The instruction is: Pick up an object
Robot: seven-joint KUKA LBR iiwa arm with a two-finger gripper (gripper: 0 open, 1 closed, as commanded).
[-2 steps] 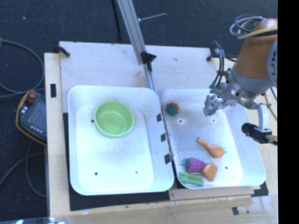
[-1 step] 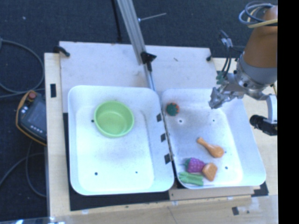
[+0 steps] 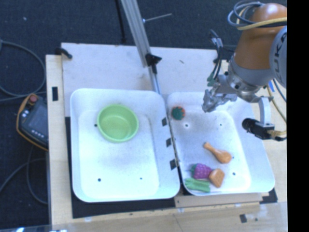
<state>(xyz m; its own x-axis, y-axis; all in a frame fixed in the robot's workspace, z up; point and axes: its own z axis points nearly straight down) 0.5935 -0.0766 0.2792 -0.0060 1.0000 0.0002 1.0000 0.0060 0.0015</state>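
My gripper (image 3: 209, 105) hangs over the far edge of the right bin (image 3: 251, 144), with nothing visible between its fingers. A small round green and orange ball (image 3: 178, 112) lies in that bin's far left corner, left of the gripper. Nearer the front lie an orange drumstick-shaped piece (image 3: 217, 153), a purple grape bunch (image 3: 201, 170), an orange lump (image 3: 217, 178) and a green pod (image 3: 197, 185). In the left bin (image 3: 120, 178) sits a light green bowl (image 3: 118, 123).
A slanted metal pole (image 3: 137, 30) rises from behind the bins where they meet. A black fitting (image 3: 258, 127) juts from the arm over the right bin's right rim. A pendant (image 3: 33, 121) lies off the bench's left side.
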